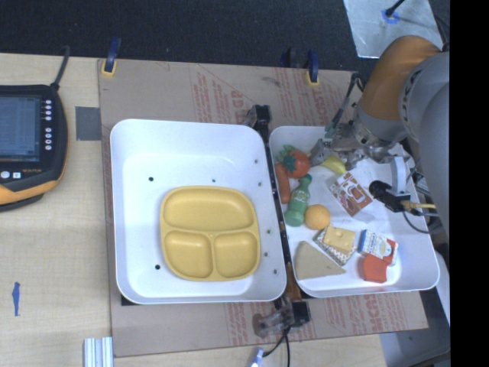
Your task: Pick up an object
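With two white bins side by side on the bench, count is: left bin (130,205) holds one yellow three-compartment tray (208,232), smooth moulded plastic, rounded corners. The right bin (428,270) holds the clutter. At its near edge lie one tan wedge (312,262), flat and triangular, and one red block (373,269). Just behind sit one pale yellow square (338,241), one small blue-and-white packet (374,243), one orange ball (317,217), one green bottle (299,200) with its long axis near-to-far and cap toward the far rim, one brown-and-white packet (351,193) and one orange carrot (283,180) along the left wall. Farthest in, one red tomato-like piece (298,163) and one yellow piece (334,165) sit under the gripper (341,145); whether its claw is apart or together, cannot tell.
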Robot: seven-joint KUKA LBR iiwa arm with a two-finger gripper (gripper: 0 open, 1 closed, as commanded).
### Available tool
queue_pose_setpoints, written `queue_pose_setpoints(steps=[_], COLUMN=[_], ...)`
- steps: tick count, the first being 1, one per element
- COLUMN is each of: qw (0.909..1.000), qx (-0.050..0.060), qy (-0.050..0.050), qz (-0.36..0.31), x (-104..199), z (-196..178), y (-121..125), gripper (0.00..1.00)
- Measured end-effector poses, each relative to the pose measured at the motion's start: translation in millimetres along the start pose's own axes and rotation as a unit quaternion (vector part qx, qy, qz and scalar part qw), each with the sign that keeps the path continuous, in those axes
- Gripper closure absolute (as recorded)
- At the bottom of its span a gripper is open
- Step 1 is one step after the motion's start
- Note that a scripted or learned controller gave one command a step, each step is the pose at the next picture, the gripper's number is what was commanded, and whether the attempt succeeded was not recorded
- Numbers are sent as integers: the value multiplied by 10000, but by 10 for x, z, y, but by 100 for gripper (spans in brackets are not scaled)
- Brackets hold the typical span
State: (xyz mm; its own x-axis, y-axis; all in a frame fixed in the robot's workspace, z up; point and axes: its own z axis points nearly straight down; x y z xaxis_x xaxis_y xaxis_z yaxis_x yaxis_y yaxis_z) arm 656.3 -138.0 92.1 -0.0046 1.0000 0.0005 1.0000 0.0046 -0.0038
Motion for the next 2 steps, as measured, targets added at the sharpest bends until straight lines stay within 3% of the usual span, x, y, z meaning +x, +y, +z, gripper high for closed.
queue_pose_setpoints(steps=[1, 2], qw=[10000, 10000], qx=[-24, 6], qy=[-7, 0], qz=[8, -1], x=[-413, 97], z=[-1282, -359], y=[0, -36], gripper=[0, 0])
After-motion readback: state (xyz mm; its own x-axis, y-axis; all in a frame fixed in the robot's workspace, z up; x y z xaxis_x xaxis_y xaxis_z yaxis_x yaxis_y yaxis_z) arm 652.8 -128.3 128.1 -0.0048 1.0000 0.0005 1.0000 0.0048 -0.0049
